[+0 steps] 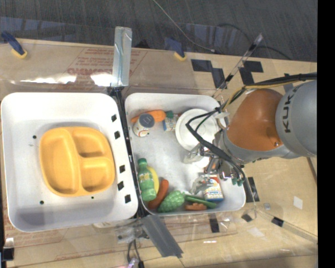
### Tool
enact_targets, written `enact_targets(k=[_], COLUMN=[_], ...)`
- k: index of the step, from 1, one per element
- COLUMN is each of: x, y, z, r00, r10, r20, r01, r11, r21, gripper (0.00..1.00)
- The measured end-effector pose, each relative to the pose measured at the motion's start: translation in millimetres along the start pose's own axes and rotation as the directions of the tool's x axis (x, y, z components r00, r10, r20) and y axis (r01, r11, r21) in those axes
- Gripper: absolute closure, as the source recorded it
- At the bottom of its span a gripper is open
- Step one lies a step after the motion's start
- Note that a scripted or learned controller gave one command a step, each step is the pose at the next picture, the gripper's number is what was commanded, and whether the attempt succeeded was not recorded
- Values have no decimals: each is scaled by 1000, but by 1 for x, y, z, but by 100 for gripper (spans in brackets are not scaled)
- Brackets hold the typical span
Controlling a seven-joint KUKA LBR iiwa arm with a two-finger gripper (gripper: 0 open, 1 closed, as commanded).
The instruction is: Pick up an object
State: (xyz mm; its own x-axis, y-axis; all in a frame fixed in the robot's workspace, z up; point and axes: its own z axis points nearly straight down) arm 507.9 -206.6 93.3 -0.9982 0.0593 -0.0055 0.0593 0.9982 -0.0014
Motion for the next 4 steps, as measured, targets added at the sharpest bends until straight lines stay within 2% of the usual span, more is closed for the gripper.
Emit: enact_targets(k=[1,2,3,4], x=[-1,-46,-12,9], y=[-3,7,-1,-2], z=[0,1,1,1], r00=[980,952,968,973], r10=[-199,-308,-250,-230], r20=[1,-2,-3,-2], r01=[199,308,250,230], r11=[980,952,968,973], r21=[1,-2,-3,-2], gripper=[0,0,0,0])
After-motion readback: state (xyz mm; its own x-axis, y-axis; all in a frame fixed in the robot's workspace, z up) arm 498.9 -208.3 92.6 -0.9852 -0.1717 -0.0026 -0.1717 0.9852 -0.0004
